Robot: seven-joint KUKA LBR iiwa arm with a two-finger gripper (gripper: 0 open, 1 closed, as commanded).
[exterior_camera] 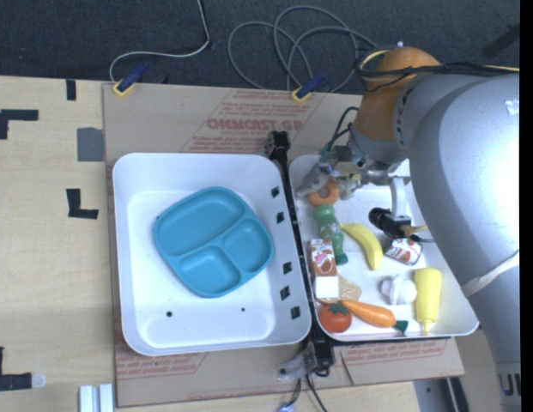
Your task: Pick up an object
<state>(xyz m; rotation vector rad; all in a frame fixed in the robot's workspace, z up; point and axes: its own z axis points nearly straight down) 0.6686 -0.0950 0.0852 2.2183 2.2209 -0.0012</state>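
One banana (365, 244) lying diagonally, near-upright

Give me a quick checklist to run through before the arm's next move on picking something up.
1. Two-finger gripper over the right white bin, near its far left corner: ok.
2. Small orange toy right under the gripper: ok.
3. Toy between the fingers: cannot tell.
4. Green toy bottle crowds the orange toy: not ok.
5. Yellow toy banana lies apart from the gripper: ok.
6. Blue divided plate sits in the left white bin, out of the way: ok.
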